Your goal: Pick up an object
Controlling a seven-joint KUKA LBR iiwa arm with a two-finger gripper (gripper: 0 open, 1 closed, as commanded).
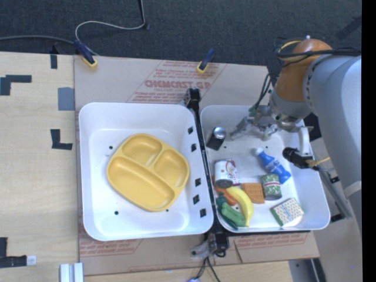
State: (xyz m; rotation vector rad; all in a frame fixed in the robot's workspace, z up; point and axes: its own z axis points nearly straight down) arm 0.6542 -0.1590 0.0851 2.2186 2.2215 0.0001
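Note:
My gripper [256,128] hangs over the back of the right bin [320,200], below the orange band [298,69] on the arm. Its fingers are spread open with nothing between them. A small dark can [218,136] lies just to its left, apart from the nearest fingertip. In front of the gripper lie a blue bottle [272,163], a white can [224,171], a green can [271,187], a banana [242,202], a green toy [230,212], an orange cracker [253,191] and a small patterned box [287,211].
The left bin [94,213] holds a yellow divided plate [148,171]. A black divider with clips [197,157] runs between the two bins. The arm's grey body [341,110] looms over the right bin's right side. Cables and yellow clamps [205,60] lie beyond the bins.

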